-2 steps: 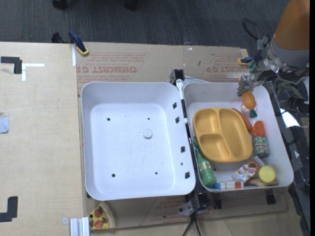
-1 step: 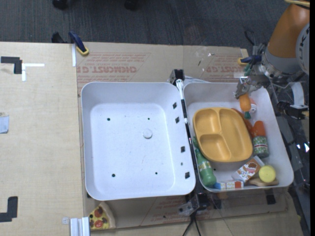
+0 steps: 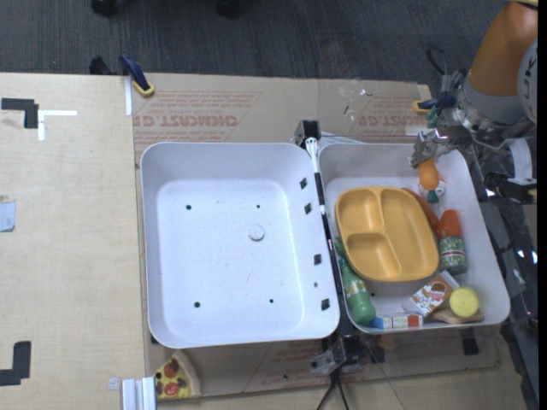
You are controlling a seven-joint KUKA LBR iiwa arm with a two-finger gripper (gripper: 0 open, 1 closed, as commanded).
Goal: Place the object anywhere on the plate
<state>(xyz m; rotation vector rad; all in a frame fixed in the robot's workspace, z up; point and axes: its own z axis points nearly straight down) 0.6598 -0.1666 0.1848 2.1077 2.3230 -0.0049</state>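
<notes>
A yellow divided plate (image 3: pixel 389 233) lies in the middle of the right bin (image 3: pixel 487 267). My gripper (image 3: pixel 426 154) hangs over the bin's far right corner, just beyond the plate's far edge. A small orange object (image 3: pixel 427 176) sits between its fingertips, and the gripper is shut on it. The object hangs a little to the right of the plate's far rim, next to a small green and white piece (image 3: pixel 435 195).
Around the plate lie a green bottle (image 3: pixel 355 293), an orange-red bottle (image 3: pixel 449 223), a green-labelled can (image 3: pixel 453 253), a yellow round piece (image 3: pixel 464 301) and a small carton (image 3: pixel 430 297). The left bin (image 3: pixel 162 229) stands beside it. A toy pizza slice (image 3: pixel 173 378) lies on the bench.
</notes>
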